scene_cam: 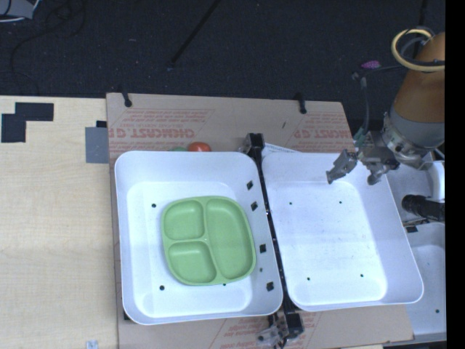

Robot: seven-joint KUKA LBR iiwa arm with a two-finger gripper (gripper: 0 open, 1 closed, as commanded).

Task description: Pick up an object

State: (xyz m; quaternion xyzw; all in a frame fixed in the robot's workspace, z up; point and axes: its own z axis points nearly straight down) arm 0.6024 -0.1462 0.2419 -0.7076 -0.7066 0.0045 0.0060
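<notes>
A green divided plate [208,240] (three compartments, nothing in them) is being held flat in the left bin [138,187], well apart from the arm. A small red-orange object [198,147] is lying just behind that bin's far rim. Over the right bin's [378,282] far right corner, the gripper [357,169] is being held with fingers spread apart, nothing between them.

Red thing [198,147]: mostly hidden behind the back wall of the left bin [182,158]; too little shows to name it.
Arm [423,86]: cut off by the picture's right side, up beyond the right bin [407,267].
</notes>
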